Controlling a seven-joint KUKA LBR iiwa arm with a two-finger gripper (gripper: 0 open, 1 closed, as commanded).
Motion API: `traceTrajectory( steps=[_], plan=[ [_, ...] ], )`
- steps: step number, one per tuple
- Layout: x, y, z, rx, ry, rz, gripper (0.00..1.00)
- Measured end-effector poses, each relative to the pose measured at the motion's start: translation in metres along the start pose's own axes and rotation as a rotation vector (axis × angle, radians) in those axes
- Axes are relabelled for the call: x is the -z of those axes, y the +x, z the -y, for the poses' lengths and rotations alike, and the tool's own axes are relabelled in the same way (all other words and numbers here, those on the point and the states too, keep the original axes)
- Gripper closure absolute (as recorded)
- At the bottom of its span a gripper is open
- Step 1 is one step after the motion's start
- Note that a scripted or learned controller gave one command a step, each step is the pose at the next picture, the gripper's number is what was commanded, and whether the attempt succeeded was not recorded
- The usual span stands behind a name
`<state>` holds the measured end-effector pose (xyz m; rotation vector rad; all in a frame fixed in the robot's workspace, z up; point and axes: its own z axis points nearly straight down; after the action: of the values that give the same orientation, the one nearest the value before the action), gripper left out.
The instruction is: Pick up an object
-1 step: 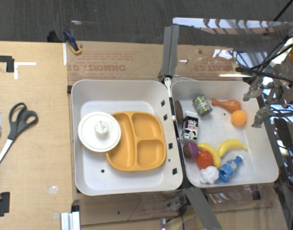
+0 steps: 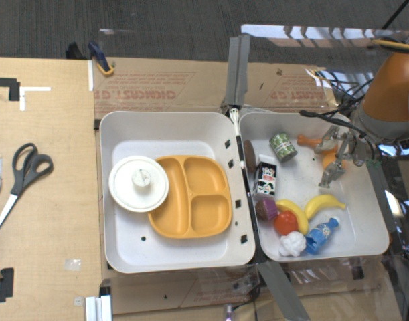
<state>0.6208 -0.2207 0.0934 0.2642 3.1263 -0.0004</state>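
- Over the right bin point(image 2: 381, 239), near its upper right corner, the gripper point(image 2: 338, 160) hangs with its fingers slightly apart and nothing between them.
- Orange object point(image 2: 322, 144), carrot-like, lies just beside and partly under the gripper; likely pick target, exact shape hard to tell.
- To do the step well: centre the fingers across the orange piece's narrow side, descend straight down, close only once they straddle it; keep off the bin wall close on the right.
- Yellow banana point(image 2: 322, 204) lies just below the gripper, a fallback target with room around it.
- Rest of the right bin: green can point(image 2: 282, 146) at upper middle, small black-and-white box point(image 2: 266, 178), purple piece point(image 2: 266, 209), second yellow piece point(image 2: 295, 212), red round object point(image 2: 285, 223), white lump point(image 2: 292, 245), blue bottle point(image 2: 321, 234) — the lower group is packed together and touching.
- Left bin point(image 2: 117, 246): yellow divided tray point(image 2: 194, 197) with a white round lid point(image 2: 138, 182) overlapping its left edge.
- Scissors point(image 2: 20, 177) lie on the counter point(image 2: 43, 246), well apart from the bins.
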Motion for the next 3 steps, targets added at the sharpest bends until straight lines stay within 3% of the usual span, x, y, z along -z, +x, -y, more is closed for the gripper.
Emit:
traceTrajectory(
  steps=[1,2,3],
  plan=[
    [0.011,-0.002,-0.002,0.005,0.002,0.007,1.0],
    [0.011,-0.002,-0.002,0.005,0.002,0.006,0.0],
    [0.006,-0.027,-0.006,0.006,-0.004,-0.02,0.0]
  ],
)
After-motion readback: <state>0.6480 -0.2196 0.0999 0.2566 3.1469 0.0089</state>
